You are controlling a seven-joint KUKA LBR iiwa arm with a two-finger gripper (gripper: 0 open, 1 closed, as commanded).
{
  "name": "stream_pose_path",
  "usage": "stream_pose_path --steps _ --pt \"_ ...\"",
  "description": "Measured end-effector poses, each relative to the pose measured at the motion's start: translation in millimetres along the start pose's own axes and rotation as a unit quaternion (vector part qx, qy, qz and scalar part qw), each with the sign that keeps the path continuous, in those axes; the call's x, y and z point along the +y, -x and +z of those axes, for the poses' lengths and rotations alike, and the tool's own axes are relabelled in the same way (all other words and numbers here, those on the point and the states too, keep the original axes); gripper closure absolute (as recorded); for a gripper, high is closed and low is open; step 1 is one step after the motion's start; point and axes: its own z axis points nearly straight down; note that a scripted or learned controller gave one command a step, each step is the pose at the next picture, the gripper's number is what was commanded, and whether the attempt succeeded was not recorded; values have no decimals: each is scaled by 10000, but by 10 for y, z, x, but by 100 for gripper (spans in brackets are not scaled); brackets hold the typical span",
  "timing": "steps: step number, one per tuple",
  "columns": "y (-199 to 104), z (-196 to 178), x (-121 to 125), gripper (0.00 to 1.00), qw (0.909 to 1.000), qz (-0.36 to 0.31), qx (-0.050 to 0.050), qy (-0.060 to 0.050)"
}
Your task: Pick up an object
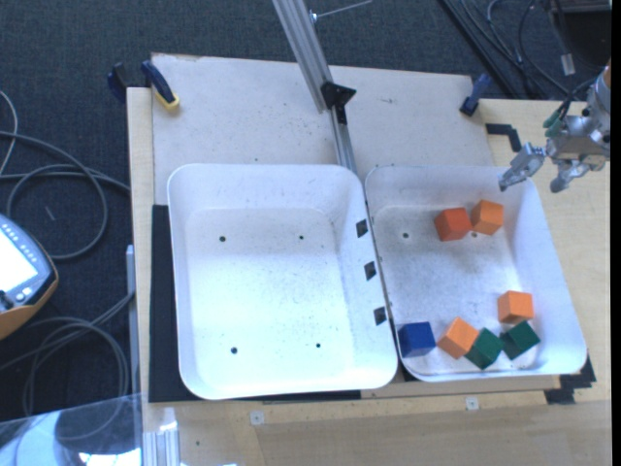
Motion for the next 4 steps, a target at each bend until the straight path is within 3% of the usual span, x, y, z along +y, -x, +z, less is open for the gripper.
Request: stream_pose_path --steps 1,2,3,4 --pt "-491 692 -299 0 10000 -7 26 -36" --pt "-379 1455 -686 0 10000 19 19 -47" --pt "-382 1408 -652 0 10000 9 6 7" --pt "-123 624 -51 0 10000 -1 -24 73"
